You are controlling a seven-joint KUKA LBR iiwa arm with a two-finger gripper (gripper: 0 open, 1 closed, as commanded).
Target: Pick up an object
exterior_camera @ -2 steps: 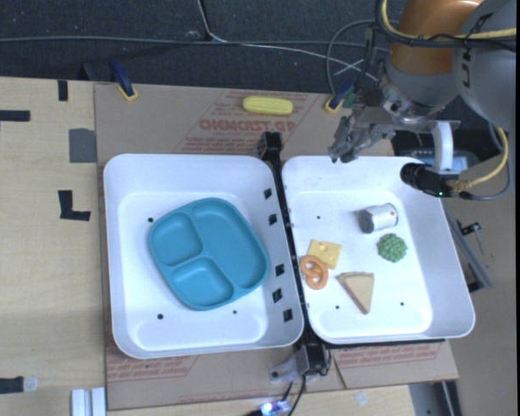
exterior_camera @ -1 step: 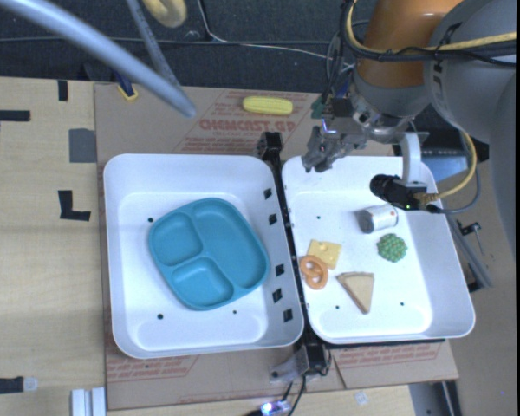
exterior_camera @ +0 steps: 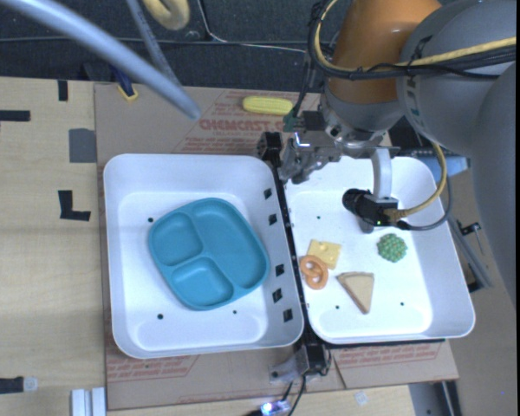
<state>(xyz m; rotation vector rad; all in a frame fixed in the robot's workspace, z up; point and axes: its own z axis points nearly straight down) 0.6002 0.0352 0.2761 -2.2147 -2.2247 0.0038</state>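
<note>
Gripper (exterior_camera: 296, 159): above right bin's far-left corner, grip state cannot tell | target: broccoli (exterior_camera: 392, 248), right bin (exterior_camera: 433, 315), apart from pretzel (exterior_camera: 313, 272) | likely light, knobbly, firm; pinch across crown.

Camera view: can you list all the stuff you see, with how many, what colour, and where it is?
bins: 2, white, side by side on the bench
divided plate: 1, blue, in the left bin
broccoli piece: 1, green, right bin, toward its right side
cheese-like piece: 1, yellow, right bin, near the middle
pretzel: 1, orange-brown, touching the yellow piece
bread-like wedge: 1, tan, right bin, front
banana-like thing: 1, yellow, behind the bins
arm: 1, grey with orange band, above the right bin
gripper: 1, dark metal, over the bins' shared wall at the back
</note>
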